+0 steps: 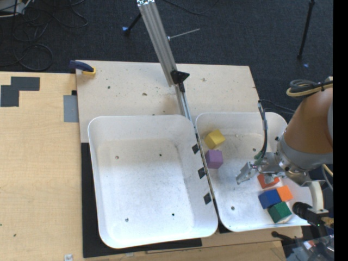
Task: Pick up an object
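Gripper (246,174) low over right bin (239,125), fingers apart around nothing. Purple block (215,158) at ten o'clock from it, yellow block (214,139) just beyond. Red (266,181), orange (284,193), blue (268,199), green blocks (280,212) clustered at four o'clock.

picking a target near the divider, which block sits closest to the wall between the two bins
The purple block, almost against the divider. The yellow block lies just behind it, slightly farther off; the red, orange, blue and green blocks cluster at the right bin's far side.
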